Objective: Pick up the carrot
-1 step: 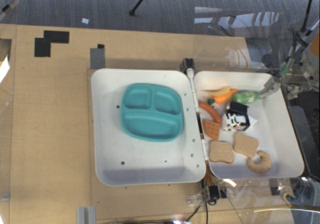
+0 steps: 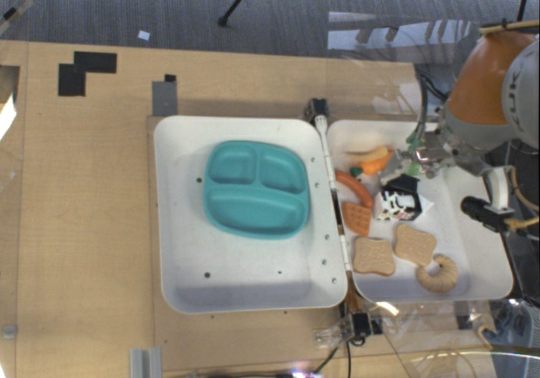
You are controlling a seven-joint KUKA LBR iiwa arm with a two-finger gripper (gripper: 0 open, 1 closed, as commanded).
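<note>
The carrot (image 2: 376, 164) is a small orange piece with a green tip, lying in the upper left part of the right bin (image 2: 481, 237). A pale yellow slice (image 2: 366, 151) touches it from behind. My gripper (image 2: 408, 167) hangs low over the same bin, just to the right of the carrot's thick end and very close to it. The grey wrist with its orange band (image 2: 494, 72) reaches in from the upper right. A black-and-white toy (image 2: 398, 202) lies right below the gripper.
The right bin also holds a red sausage (image 2: 354, 188), a waffle (image 2: 357, 218), two bread slices (image 2: 374, 256) (image 2: 415, 245) and a croissant (image 2: 439, 273). In the left bin (image 2: 181, 275) sits a teal divided plate (image 2: 256, 189). A ridge (image 2: 332, 191) separates the bins.
</note>
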